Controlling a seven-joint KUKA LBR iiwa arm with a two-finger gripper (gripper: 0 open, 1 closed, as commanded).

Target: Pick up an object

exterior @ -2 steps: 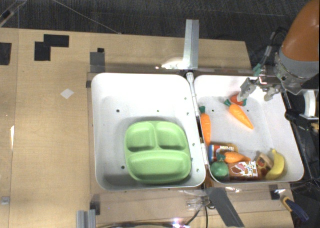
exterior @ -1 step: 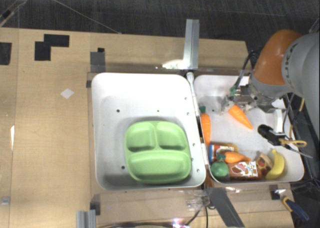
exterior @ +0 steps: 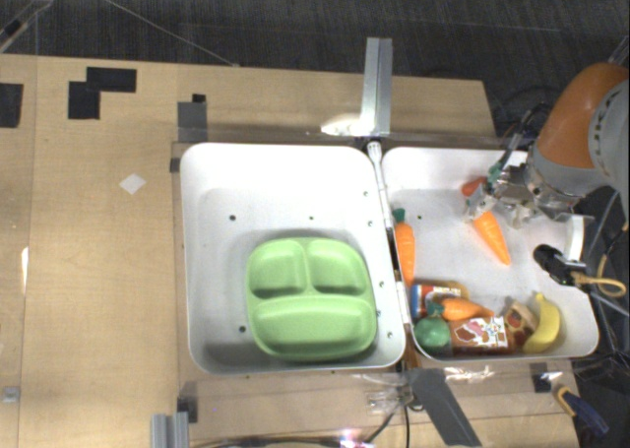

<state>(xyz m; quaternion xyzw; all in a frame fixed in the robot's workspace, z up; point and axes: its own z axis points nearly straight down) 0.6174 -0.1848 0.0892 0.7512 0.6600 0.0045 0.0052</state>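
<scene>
My gripper [exterior: 499, 208] hangs low over the back right of the right bin [exterior: 433, 172], below the orange band of the arm [exterior: 576, 131]. It is open, and its fingers [exterior: 476, 206] stand on either side of the thick end of an orange carrot [exterior: 493, 237] that lies on the bin floor, pointing toward the front. Nothing is lifted. A small red piece [exterior: 473, 186] lies just left of the gripper.
A second carrot [exterior: 405, 251] lies along the right bin's left wall. At its front sit a green ball [exterior: 430, 335], a small carrot [exterior: 461, 310], a brown carton [exterior: 482, 333] and a banana [exterior: 544, 323]. The left bin [exterior: 212, 239] holds a green divided plate [exterior: 310, 296].
</scene>
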